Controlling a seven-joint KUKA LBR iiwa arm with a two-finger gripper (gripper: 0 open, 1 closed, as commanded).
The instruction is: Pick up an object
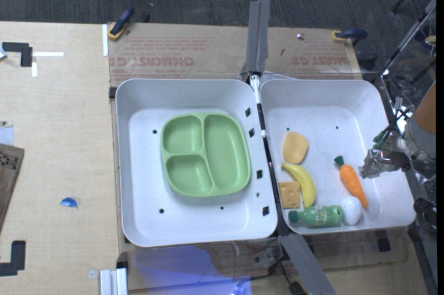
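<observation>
End effector [374,163] just right of carrot [352,182]

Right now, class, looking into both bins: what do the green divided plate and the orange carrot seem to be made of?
Green divided plate: probably moulded plastic, matte; one even pale green, with smooth rounded compartment ridges.
Orange carrot: likely toy plastic or rubber; a uniform orange with a slight sheen and a stubby green top. The view cannot tell hard from soft.
</observation>
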